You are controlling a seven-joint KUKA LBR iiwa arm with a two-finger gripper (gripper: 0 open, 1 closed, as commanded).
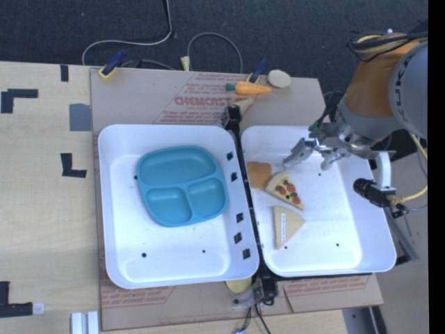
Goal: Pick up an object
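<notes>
Nothing is lifted yet: the pizza slice (286, 191), toast (259, 174) and sandwich wedge (285, 225) all lie on the floor of the right bin (348, 256). The pincer (314, 156) hangs spread wide and empty just beyond them, so the descent, grip and lift all remain.

The grey arm with its orange band (379, 82) is cut off by the right edge, so its upper links go unseen. A pale yellowish object (238, 284) at the near edge of the left white bin (111, 186) is mostly hidden under the rim (its kind cannot be told). The black clips (240, 218) along the seam between the bins are too small to make out. The light wooden table (42, 207) runs off the left and bottom edges.
</notes>
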